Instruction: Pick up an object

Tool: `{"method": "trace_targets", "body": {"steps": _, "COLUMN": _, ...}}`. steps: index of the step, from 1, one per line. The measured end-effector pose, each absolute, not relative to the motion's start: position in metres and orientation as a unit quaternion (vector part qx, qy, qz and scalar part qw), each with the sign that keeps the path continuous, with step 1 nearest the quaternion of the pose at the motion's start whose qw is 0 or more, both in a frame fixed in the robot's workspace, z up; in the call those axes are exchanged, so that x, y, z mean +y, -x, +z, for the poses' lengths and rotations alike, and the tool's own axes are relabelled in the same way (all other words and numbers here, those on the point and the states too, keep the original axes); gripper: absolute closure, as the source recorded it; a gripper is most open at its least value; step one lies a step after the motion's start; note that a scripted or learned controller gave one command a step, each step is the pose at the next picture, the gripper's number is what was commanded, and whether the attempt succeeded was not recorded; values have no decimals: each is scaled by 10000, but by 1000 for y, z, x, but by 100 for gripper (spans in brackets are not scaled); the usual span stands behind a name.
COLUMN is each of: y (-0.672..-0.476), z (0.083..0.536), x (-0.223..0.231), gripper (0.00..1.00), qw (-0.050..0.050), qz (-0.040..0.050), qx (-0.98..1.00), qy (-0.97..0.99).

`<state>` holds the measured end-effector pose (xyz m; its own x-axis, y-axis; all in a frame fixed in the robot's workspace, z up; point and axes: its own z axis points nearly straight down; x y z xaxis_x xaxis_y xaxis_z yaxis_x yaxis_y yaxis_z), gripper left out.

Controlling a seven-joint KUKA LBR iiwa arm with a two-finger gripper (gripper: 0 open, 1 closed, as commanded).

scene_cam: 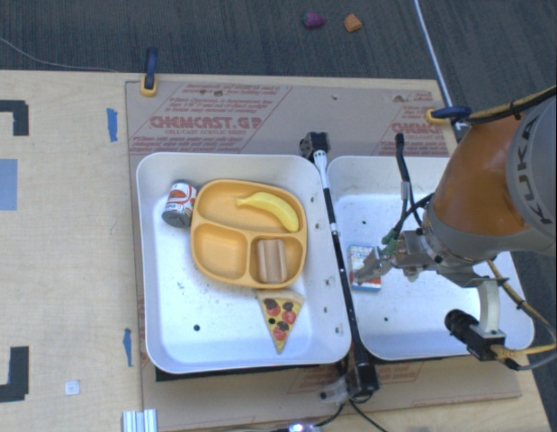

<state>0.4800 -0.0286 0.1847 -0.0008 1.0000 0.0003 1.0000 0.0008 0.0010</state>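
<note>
1. Small box (365, 267) lay in right bin (386, 331), centre-right of frame, near the divider.
2. Pincer (379, 262) sat low over it, likely positioned for a grab; finger state: cannot tell.

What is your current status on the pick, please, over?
Gripper low in right bin, at the small carton; grasp unconfirmed. Left bin holds yellow tray, banana, can, pizza slice. Nothing blocking.
</note>
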Motion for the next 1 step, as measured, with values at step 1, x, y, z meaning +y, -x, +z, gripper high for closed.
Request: {"method": "trace_targets", "body": {"steps": 1, "y": -480, "z": 185, "x": -29, "gripper": 0, "qw": 2, "qz": 5, "qx": 7074, "qy": -7068}}
